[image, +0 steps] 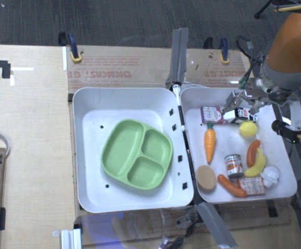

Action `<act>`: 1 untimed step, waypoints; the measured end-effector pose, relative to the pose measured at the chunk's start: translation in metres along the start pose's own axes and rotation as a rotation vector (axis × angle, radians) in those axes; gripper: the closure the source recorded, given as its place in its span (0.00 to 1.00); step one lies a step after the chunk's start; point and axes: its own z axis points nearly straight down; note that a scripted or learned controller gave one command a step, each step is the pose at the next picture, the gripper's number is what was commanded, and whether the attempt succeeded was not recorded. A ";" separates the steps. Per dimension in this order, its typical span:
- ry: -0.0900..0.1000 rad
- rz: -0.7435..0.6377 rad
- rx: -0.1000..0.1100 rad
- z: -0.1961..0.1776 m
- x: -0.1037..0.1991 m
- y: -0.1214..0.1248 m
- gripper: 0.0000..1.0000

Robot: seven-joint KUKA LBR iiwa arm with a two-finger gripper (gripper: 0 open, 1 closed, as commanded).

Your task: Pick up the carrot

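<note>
Nearest the lens, along the front wall of the right bin (290, 183), lie a tan round piece (206, 177), a sausage (231, 185) and a small packet (253, 187). Just behind that row is the carrot (209, 143), in the left half of the same bin, near the divider between the two bins. Its long axis runs nearly straight front to back in the camera view: green top toward the far wall, pointed orange tip toward the tan piece and stopping just short of it.

Around it, going outward: a small carton (211, 114) sits just beyond the green top, a little can (233, 166) stands to its right, then a lemon (248, 129), a second sausage (252, 151) and a banana (258, 163), with a garlic bulb (270, 176) toward the right corner. The left bin (83, 139) holds a green divided plate (137, 154).

From the hand (242, 106) the carrot lies to the left and toward the camera, so the coming move looks like a short reach that way plus a descent, with the fingers best set across the carrot's width. The hand hangs over the bin's far side, above the carton and lemon, below the orange band; whether it is spread or closed I cannot tell, and nothing is visibly held.
</note>
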 end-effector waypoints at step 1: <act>0.000 -0.048 0.000 0.005 0.042 -0.004 0.00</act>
